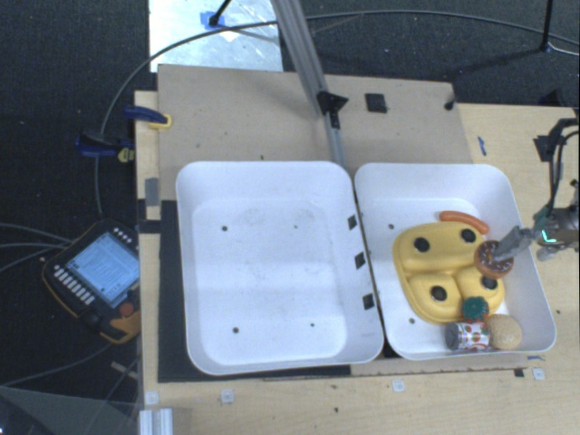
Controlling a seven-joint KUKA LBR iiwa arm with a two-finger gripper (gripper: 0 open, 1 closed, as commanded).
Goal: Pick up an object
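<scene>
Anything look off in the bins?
All the items crowd the near right corner of the right bin: a yellow tray, can and ball. The gripper sits by a brown ring. Nothing spilled.

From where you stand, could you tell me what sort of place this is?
Probably a robotics lab bench: two white bins side by side, a teach pendant on the dark floor, and cables running around it.

One camera looks down from above the bench (408, 116) at a slant. It is far enough to show both bins (263, 184) whole, with floor around.
</scene>
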